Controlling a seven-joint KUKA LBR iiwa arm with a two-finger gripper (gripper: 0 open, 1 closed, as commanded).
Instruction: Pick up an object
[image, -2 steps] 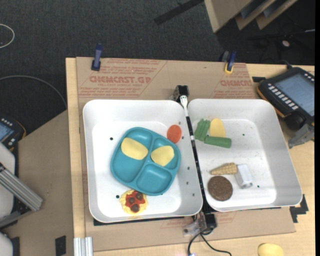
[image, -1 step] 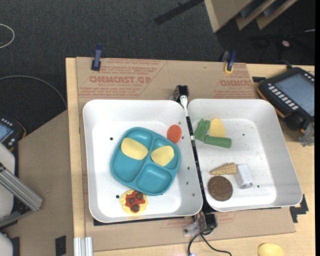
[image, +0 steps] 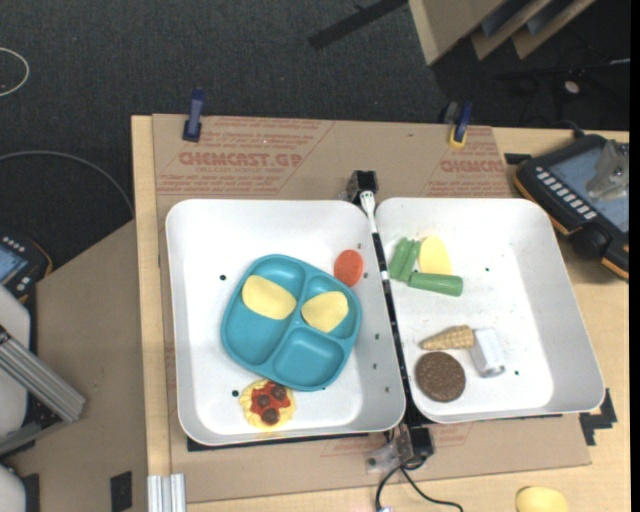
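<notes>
Whether the claw is apart or together I cannot tell, and the pick looks not yet begun. The orange ball (image: 348, 266) lies beside the teal plate (image: 290, 345) in the left bin (image: 192, 300), and the brown disc (image: 440, 377) lies in the right bin (image: 530, 280). Red print on the board (image: 240, 157) behind the bins reads "CHEMCAST".

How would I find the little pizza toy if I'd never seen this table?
Look in the left white bin, at the big blue divided plate. Just below it, near the bin's front edge, lies the pizza toy: small, round, yellow with red spots, unlike the plain orange ball.
</notes>
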